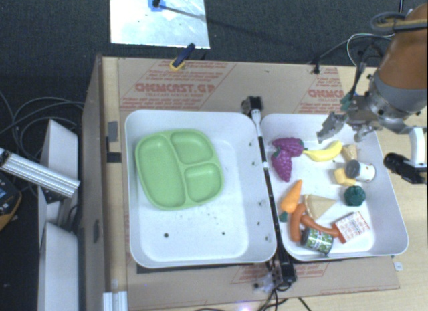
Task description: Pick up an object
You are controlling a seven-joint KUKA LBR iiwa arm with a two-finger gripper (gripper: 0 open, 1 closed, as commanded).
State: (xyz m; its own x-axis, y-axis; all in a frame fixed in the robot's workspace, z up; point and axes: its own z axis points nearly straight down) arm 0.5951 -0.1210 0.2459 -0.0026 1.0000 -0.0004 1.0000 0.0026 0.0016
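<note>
1. Dark carpet-like floor (281, 9) surrounded the bench; a shiny foil-like sheet (159, 9) lay on it at the top, marked with a blue patch.
2. The bench top (200, 79) was brown board printed with red lettering; a yellow-tipped clamp (180, 57) sat at its far edge.
3. On the left, black cables (27, 119) looped across the floor; a silver metal rail (40, 172) lay beside white blocks (57, 249).

Grey arm (394, 99), orange band (406, 59)
</note>
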